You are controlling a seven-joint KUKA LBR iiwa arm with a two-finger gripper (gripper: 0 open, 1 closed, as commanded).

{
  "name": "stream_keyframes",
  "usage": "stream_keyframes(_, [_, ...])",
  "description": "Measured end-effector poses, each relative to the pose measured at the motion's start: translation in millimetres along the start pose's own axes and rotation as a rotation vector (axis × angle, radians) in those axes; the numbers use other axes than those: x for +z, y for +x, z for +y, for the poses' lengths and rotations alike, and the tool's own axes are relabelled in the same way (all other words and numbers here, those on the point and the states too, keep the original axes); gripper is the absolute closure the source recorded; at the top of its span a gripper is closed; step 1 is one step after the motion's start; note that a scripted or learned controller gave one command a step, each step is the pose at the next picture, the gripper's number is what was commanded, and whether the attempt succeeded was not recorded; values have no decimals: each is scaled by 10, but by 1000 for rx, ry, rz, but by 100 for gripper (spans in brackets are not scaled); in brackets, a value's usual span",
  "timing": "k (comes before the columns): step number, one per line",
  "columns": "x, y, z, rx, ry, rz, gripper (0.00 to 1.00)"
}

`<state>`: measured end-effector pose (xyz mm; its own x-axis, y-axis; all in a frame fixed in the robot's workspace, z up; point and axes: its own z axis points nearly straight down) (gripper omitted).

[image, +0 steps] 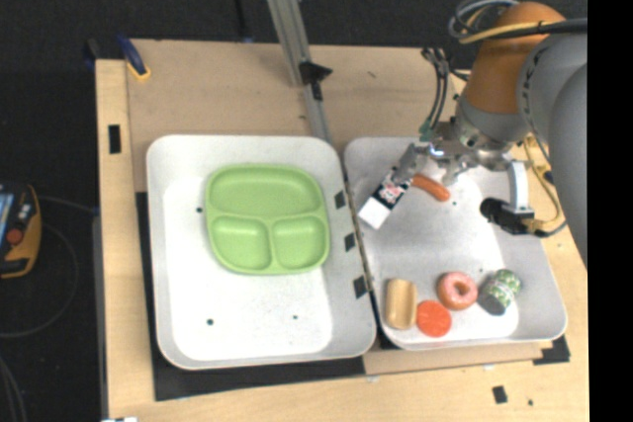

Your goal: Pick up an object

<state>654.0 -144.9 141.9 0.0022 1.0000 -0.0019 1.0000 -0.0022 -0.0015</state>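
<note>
My gripper (438, 165) hangs over the back part of the right bin (524, 257). A small orange sausage-shaped piece (431, 187) lies right under its tip, touching it or nearly so; whether it is gripped cannot be made out. Along the bin's front wall sit a tan cylinder (399, 301), a red-orange ball (432, 318), a pink doughnut (457, 289) and a green and grey lump (500, 292).
A small white and black piece (382, 203) lies by the right bin's left wall, close to the gripper. The left bin (178, 311) holds a green divided plate (267, 217). A grey metal post (287, 15) slants up behind the bins.
</note>
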Motion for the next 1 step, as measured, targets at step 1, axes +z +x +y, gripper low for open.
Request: stream_keyframes(1, [-143, -11, 15, 1, -6, -1, 100])
